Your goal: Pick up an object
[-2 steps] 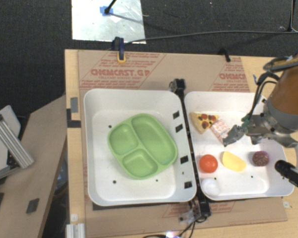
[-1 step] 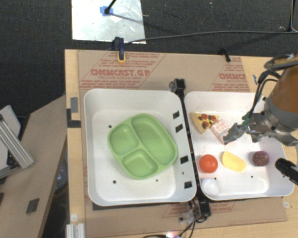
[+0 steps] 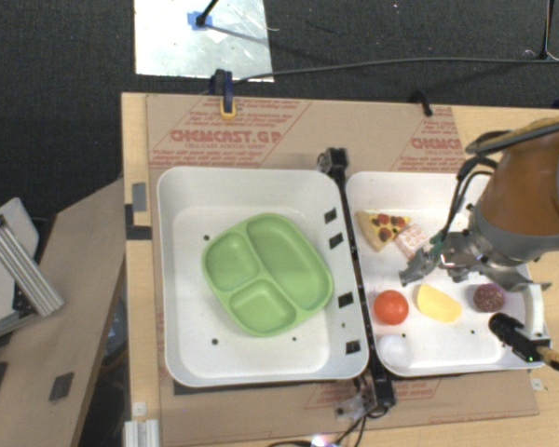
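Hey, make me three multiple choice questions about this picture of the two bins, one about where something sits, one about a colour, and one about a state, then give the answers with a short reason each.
1. Where does the green divided plate lie?
A. In the left bin
B. In the right bin
C. On the cardboard behind the bins

2. What colour is the round tomato-like ball near the divider?
A. Blue
B. Red
C. White

3. How does the green divided plate look?
A. Piled with toy food
B. Flipped upside down
C. Right side up with nothing in its compartments

Answers: 1 A, the plate rests on the floor of the left bin. 2 B, the ball is plainly red, beside the yellow lemon-like piece. 3 C, all three compartments face up and show bare green; the pizza slice and other toys sit in the right bin.
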`<state>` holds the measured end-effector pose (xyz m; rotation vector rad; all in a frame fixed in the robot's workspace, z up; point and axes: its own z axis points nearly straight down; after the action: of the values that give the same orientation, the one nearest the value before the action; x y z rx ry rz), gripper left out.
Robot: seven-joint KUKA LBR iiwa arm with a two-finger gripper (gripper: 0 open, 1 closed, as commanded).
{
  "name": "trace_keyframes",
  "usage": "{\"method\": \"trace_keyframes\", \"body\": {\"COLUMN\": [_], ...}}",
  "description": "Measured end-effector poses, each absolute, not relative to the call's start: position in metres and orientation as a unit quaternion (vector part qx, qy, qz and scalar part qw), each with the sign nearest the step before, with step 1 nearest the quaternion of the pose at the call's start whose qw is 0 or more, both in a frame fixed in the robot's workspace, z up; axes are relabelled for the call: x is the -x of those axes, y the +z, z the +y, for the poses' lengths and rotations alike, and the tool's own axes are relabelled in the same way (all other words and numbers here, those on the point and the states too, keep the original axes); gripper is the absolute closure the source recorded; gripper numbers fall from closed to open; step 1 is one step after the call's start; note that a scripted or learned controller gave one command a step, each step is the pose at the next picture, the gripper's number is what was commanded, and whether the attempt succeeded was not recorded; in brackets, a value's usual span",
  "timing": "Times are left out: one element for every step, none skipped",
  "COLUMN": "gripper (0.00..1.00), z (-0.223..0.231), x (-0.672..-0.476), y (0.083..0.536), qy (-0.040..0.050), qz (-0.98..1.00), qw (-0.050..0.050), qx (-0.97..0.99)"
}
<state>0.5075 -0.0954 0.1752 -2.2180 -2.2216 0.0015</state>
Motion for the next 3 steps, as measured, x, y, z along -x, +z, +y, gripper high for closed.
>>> {"method": "trace_keyframes", "body": {"gripper": [0.00,0.00,1.00], "z": [-0.105,-0.105,-0.107], "x": [-0.507,-0.509,-0.511], "y": [0.126,0.084,0.097], "qy": [0.0003,-0.0008,-0.0018], "qz": [-0.707,-0.708,-0.707], "qw": [0.001,-0.002,-0.005], "qx": [0.707,0.707,0.707]}}
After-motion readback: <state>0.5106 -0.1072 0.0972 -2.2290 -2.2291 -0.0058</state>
